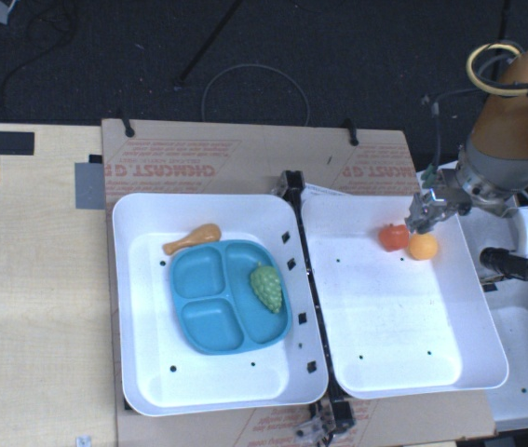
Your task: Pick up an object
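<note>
Bins sat side by side: the left bin [142,277] held a blue tray [209,319] bearing green grapes [267,288], a drumstick [192,239] beyond. Farther off, in the right bin [412,343], the gripper [425,214] hovered just above a red object [394,237] and an orange [422,247], apparently positioned to pick; its grip state could not be told.

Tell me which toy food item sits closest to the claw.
The orange fruit, right bin, just below the claw. The red one lies slightly farther left; the grapes and drumstick are in the left bin.

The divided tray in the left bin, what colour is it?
Blue; the tray shows clearly in the camera view.
</note>
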Tool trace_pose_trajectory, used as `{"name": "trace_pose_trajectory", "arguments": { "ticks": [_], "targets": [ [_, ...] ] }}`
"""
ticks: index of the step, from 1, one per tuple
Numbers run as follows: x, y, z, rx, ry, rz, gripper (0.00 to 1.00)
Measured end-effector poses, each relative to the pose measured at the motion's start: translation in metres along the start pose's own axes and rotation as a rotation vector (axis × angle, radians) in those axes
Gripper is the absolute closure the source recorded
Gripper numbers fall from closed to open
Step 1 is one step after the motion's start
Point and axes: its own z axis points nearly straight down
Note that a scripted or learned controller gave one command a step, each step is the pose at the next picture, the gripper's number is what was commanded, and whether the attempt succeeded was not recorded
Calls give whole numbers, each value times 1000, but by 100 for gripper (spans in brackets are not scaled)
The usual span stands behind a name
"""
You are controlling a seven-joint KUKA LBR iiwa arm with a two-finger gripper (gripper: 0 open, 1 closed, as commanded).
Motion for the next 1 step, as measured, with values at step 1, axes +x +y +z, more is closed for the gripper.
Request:
{"name": "trace_pose_trajectory", "arguments": {
  "ticks": [1],
  "targets": [
    [-7,1,-63,0,-1,1,100]
  ]
}}
